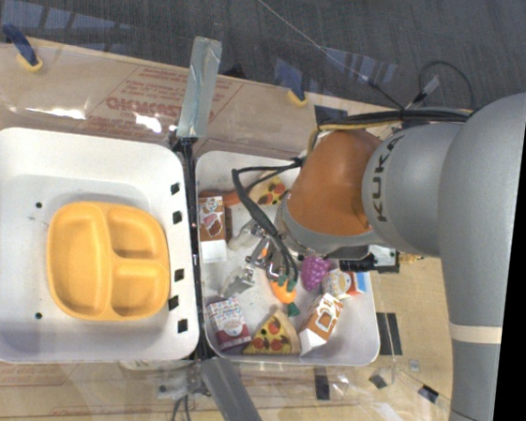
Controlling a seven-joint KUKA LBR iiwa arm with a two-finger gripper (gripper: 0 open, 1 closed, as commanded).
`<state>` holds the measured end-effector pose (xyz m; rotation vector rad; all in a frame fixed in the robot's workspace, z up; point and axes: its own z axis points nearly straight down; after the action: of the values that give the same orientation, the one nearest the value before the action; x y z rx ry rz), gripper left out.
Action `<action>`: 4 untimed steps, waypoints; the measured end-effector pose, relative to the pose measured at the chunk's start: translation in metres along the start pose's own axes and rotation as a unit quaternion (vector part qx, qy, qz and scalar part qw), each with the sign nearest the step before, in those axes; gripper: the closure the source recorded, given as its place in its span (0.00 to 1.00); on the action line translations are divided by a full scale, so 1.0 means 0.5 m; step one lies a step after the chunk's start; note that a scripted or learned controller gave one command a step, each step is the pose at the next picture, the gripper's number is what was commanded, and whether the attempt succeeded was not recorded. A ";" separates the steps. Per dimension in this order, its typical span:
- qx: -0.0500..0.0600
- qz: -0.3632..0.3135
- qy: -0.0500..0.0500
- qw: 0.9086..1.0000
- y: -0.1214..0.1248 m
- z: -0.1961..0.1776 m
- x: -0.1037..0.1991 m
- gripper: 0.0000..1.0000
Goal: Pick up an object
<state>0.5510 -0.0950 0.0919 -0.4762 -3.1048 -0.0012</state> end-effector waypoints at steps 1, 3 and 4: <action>0.001 -0.067 -0.001 0.998 -0.131 -0.003 -0.011 0.00; 0.001 -0.077 -0.007 0.997 -0.146 -0.281 -0.016 1.00; 0.001 -0.077 -0.002 0.997 -0.146 -0.271 -0.013 0.00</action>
<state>0.5353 -0.1665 0.2274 -0.2362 -3.1369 0.0018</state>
